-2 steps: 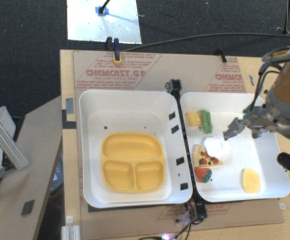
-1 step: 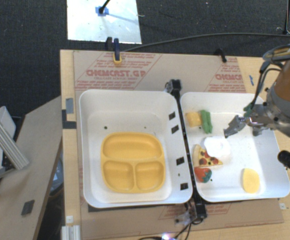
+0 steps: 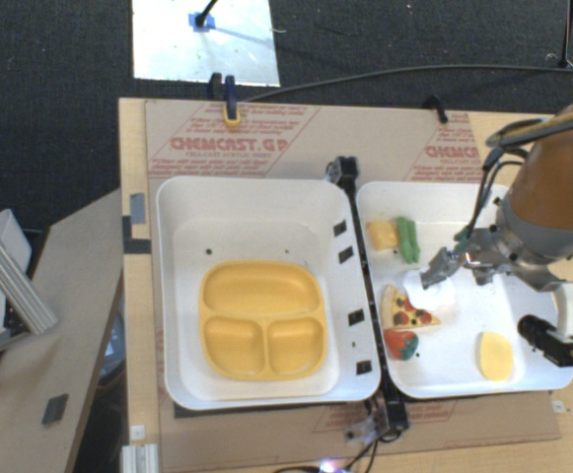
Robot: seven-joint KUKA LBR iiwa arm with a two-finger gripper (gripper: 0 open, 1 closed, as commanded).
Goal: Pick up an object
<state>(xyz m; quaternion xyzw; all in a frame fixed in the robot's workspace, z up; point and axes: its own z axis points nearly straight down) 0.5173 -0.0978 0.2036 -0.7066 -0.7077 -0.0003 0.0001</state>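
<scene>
Two white bins sit on the table [image 3: 266,126]. The left bin [image 3: 182,264] holds one yellow divided tray [image 3: 262,318]. The right bin [image 3: 464,372] holds five toys: a yellow block [image 3: 382,235], a green piece [image 3: 407,239], a pizza slice [image 3: 412,312], a red piece [image 3: 400,343] below the slice, and a yellow oval [image 3: 496,355] right of it. The gripper [image 3: 440,272] hovers just above the pizza slice; whether its fingers are spread cannot be told.

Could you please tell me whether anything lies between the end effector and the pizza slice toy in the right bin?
Nothing visible does. The end effector hangs in the right shallow white bin, just up and right of the triangular pizza slice toy, with bare bin floor between them.
</scene>
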